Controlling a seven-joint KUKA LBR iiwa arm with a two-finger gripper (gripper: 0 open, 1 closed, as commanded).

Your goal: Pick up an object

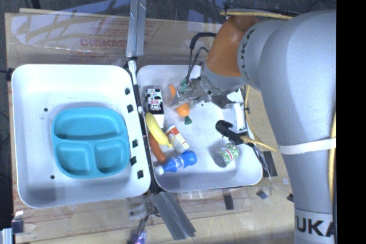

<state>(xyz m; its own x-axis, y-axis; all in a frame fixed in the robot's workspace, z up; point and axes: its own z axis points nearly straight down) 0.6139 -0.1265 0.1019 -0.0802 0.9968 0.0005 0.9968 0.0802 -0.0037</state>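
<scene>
Camera view puts the gripper point(186, 93) in front of you low over the far part of the right bin point(240, 180), at the end of the grey arm point(297, 83) with its orange band point(226, 46). From this angle you cannot tell whether the gripper is set wide or narrow, or whether it holds anything.

Just beneath the gripper, on its near side, you see a small orange piece point(182, 109), and just beyond that, nearer still to you, a small green bit point(187, 120). You cannot tell whether the orange piece touches the gripper. A second orange piece point(172, 90) lies just beside the gripper toward the view's left.

Farther from the gripper on that same side, against the bin's wall, you find a black-and-white box point(153, 100). Nearer to you than the box lies a yellow banana point(156, 128), and after it an orange carrot point(157, 150). A small red-and-white carton point(178, 139) lies just beside the banana, on the side toward the gripper. A blue bottle point(179, 162) lies on its side near the bin's front edge, well apart from the gripper. A green-and-white can point(227, 155) lies toward the view's right and nearer to you than the gripper.

Well apart from the gripper, the left bin point(34, 88) holds a blue sectioned tray point(88, 143).
</scene>
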